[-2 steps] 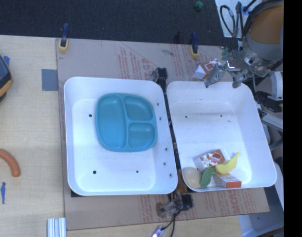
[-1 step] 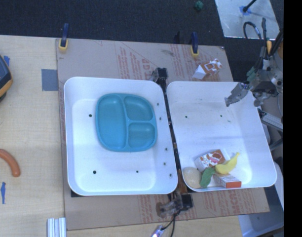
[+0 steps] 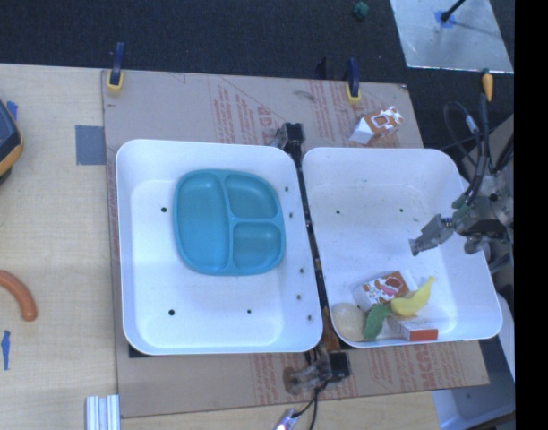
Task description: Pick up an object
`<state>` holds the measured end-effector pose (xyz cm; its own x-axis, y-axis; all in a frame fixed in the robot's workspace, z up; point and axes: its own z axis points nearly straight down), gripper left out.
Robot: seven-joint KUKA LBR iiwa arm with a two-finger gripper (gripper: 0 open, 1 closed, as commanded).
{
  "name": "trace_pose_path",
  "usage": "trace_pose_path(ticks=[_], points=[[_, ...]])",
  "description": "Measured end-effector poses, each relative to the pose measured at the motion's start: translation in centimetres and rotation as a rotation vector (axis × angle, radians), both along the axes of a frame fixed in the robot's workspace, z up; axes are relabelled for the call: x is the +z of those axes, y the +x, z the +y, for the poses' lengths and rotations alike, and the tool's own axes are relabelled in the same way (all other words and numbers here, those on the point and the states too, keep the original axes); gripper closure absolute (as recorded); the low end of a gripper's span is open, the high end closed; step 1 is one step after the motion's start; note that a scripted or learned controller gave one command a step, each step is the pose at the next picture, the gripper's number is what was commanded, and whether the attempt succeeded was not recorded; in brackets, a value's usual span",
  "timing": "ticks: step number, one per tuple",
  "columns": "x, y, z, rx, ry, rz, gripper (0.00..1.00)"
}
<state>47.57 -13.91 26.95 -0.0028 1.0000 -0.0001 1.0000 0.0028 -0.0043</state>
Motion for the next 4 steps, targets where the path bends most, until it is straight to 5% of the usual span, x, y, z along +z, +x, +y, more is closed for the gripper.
trace_pose_path(ticks=[1,2,3,4], points=[[-17.8,7.4,3.0,0.002,-0.002,-0.003,0.00],[-6.3,14.4,-4.2,-0.001,-0.002,-0.005,0.00],[-12.7,18.0,-7.3,0.001,-0.001,-0.001,0.00],[3.4,10.2,-5.5,0.000,-0.001,-0.004,0.00]])
